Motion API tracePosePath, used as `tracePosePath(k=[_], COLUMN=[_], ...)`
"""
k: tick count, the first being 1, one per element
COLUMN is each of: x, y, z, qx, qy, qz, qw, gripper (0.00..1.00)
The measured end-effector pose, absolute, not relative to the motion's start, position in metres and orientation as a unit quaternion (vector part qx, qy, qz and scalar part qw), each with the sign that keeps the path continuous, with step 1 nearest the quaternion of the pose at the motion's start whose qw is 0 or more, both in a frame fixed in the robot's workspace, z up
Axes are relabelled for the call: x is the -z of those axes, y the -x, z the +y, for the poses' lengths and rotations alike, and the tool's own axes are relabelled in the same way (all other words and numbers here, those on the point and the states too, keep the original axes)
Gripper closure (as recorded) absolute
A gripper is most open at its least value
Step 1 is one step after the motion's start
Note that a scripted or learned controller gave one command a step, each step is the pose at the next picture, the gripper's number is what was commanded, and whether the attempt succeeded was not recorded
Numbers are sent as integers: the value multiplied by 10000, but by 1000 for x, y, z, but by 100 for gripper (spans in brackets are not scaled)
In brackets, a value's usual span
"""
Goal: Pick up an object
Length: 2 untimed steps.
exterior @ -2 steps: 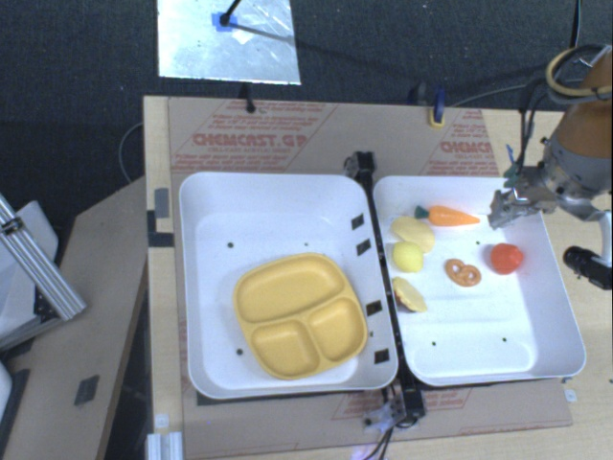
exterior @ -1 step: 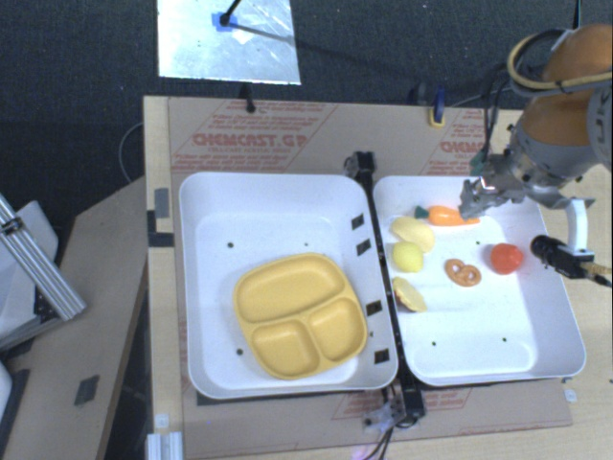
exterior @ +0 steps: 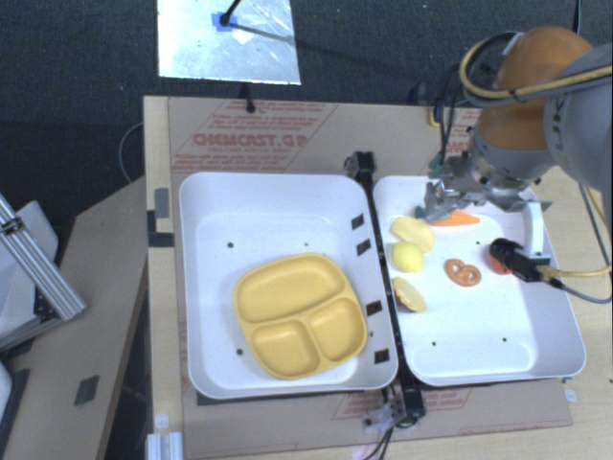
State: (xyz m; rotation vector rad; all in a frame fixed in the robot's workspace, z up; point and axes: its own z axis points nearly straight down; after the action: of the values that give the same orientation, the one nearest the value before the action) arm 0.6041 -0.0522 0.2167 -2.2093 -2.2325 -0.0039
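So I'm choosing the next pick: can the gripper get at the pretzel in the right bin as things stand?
Probably yes. The pretzel lies apart from the other pieces on the right bin's bare floor, nothing over it, and the gripper hovers near the bin's far end.

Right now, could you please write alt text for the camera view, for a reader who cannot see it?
The arm's tool hangs low over the right bin, beside an orange carrot-like piece. Yellow food pieces and a pretzel lie nearby. The left bin holds a yellow divided tray.

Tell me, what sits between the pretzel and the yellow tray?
In the camera view, between the pretzel and the yellow tray lie a yellow slice and the black divider where the two bins meet.
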Motion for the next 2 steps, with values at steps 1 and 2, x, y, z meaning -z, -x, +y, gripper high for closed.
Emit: tracePosePath(k=[1, 2], x=[-224, -233], y=[-618, -616], z=[-1, 48], qx=[22, 18], qy=[7033, 7034], qz=[-7109, -7108], qw=[-6, 0], gripper=[100, 100])
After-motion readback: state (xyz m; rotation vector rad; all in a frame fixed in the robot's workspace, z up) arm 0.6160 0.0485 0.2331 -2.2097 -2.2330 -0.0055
